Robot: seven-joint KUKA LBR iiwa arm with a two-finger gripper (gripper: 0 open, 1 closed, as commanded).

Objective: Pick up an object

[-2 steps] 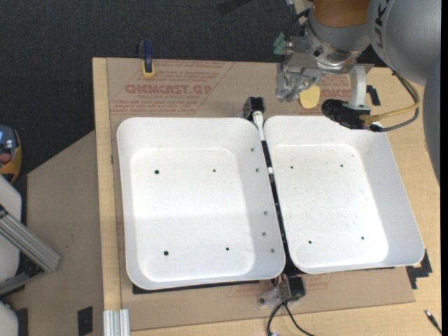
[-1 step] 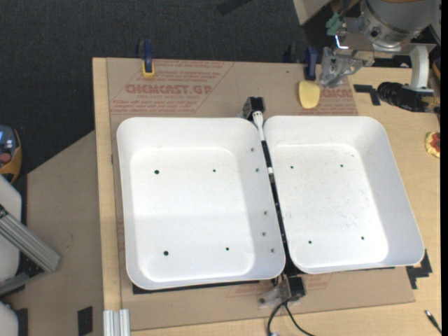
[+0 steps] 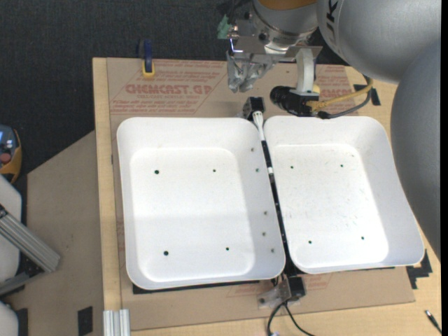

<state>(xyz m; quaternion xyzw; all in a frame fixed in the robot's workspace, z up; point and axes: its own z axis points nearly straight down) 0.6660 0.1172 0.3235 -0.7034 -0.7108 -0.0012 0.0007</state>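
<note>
My gripper [image 3: 241,84] hangs above the brown board behind the bins, just past the far edge where the two bins meet. Its fingers [image 3: 236,72] taper to a point, shut, with nothing between them. The grey arm with its orange band comes in from the upper right. The left white bin [image 3: 124,187] and the right white bin [image 3: 400,187] lie side by side below the gripper; their floors show plain white with a few small dark dots.
A black strip [image 3: 270,184] runs along the seam between the bins. A blue and yellow clamp [image 3: 146,56] stands at the board's far left edge. The arm's bulk overhangs the right bin's far right corner.
</note>
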